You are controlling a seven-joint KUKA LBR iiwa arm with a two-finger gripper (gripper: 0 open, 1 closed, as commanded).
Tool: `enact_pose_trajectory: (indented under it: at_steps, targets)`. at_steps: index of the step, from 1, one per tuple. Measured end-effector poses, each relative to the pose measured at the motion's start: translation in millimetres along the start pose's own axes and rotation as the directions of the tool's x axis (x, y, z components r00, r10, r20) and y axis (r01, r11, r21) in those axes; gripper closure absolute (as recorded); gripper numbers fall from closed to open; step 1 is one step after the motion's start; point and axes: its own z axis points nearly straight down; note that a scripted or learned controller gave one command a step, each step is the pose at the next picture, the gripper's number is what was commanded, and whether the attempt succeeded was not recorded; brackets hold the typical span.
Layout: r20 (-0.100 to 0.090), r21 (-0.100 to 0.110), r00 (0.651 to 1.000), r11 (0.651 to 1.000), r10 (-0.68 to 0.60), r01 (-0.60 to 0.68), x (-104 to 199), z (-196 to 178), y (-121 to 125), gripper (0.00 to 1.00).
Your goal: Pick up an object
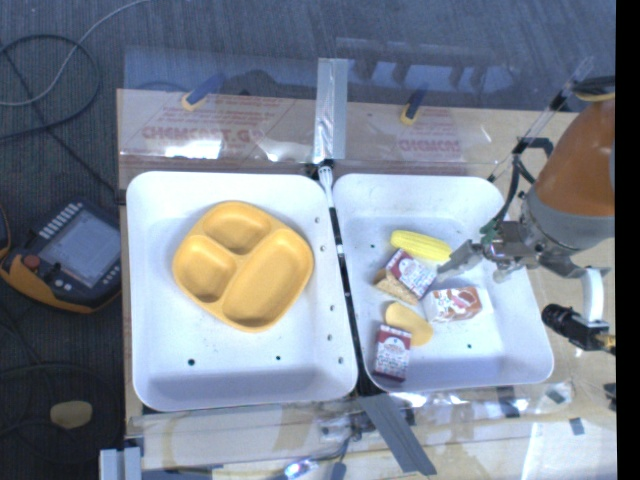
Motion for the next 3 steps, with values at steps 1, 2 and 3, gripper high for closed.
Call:
enact_pose_trajectory:
  at_steps: [1,2,3]
  targets:
    - [0.004,-0.019,0.999,0.999,0.04,-0.04,-19,72,-7,0.0]
    - [0.002,-0.041,0.995,0.994,0.101,-0.101,-24,85,-5,0.0]
    - [-0.001,-0.041,0.998,0.997,0.062,-0.062,-30,85,-4,0.0]
